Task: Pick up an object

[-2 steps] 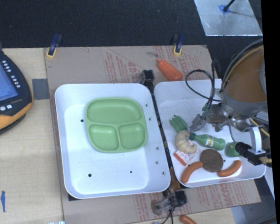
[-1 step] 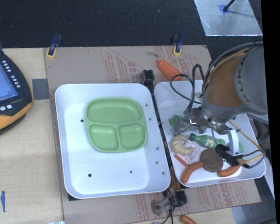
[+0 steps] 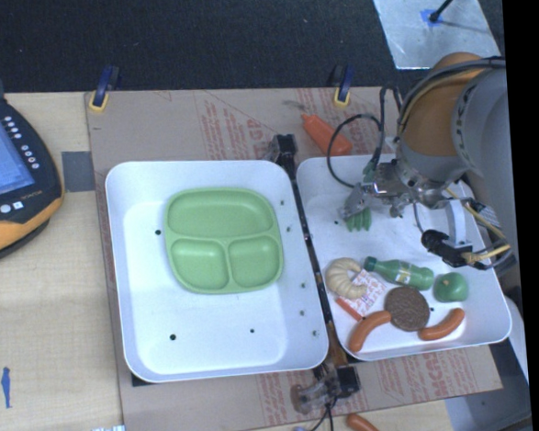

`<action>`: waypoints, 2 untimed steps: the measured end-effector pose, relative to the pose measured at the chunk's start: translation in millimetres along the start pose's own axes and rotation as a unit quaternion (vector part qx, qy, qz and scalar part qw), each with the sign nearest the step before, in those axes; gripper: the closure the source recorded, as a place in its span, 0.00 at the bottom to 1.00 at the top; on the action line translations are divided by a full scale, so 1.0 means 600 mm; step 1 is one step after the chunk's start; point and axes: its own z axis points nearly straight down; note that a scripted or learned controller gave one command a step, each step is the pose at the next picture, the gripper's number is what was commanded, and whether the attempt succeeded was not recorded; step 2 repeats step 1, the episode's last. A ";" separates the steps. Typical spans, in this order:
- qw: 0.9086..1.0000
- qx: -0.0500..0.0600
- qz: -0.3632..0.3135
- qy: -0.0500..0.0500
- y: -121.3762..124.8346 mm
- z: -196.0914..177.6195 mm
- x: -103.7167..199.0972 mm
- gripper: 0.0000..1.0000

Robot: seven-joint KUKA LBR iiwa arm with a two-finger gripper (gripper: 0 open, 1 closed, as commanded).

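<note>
The arm comes in from the right of the frame and its end effector (image 3: 359, 205) hangs low over the upper left part of the right bin (image 3: 326, 174), with something small and green (image 3: 358, 218) right at its tips. I cannot tell if the fingers are spread or pressed together, or if that green thing is really held. The other toys lie lower in the same bin: a green bottle (image 3: 399, 272), a pale ring-shaped pastry (image 3: 344, 274), a round brown cookie (image 3: 407, 308), two sausages (image 3: 369, 329), and a small green apple (image 3: 451, 287). The bottle lies on its side, long way running left to right, its thin neck pointing left toward the pastry. What could go wrong: the toys sit close together, so a grab may bump a neighbor or catch two at once. The bottle is round and could roll away from the fingers. The small green thing could slip out if it is only pinched at its edge. The left bin (image 3: 135, 265) has a green tray (image 3: 223, 238) in it
</note>
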 end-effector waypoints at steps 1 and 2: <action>1.000 0.001 -0.002 0.000 0.000 -0.017 0.000 1.00; 1.000 0.001 -0.002 0.000 0.000 -0.017 0.000 1.00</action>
